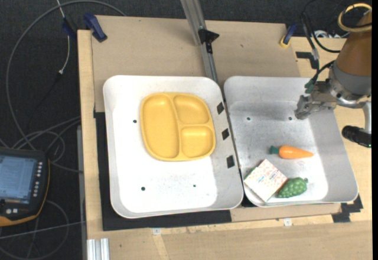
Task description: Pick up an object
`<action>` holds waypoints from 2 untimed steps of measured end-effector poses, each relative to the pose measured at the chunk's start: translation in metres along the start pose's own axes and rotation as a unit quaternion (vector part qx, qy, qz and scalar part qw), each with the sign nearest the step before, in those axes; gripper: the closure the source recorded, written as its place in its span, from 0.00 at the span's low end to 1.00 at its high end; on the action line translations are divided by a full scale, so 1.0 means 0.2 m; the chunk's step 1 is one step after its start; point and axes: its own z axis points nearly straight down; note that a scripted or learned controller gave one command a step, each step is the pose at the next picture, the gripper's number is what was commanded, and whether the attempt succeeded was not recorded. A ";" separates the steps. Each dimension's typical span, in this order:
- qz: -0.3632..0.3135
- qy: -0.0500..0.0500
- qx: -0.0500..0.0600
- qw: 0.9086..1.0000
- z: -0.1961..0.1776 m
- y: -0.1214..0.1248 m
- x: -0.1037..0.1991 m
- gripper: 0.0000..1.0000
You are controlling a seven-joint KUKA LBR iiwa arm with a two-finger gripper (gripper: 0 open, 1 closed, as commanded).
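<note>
**Carrot lying below and left of the end effector**

Going left to right: the left shallow white bin is carrying a yellow three-compartment plastic tray, well apart from the arm. In the right shallow white bin, a small white printed card box is sitting at the near edge, touching a green bumpy toy vegetable on its right. Just above them, the orange toy carrot with a green stem is lying with its long axis running left to right, tip pointing right. The end effector is hovering over the bin's upper right; I cannot tell its state. The carrot is likely the nearest target, toward the camera and slightly left.
</note>
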 end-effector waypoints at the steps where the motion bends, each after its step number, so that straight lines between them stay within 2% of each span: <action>1: 0.001 -0.001 -0.002 1.000 -0.22 0.01 -0.02 1.00; 2: 0.000 -0.002 -0.003 1.000 -0.50 0.07 -0.04 1.00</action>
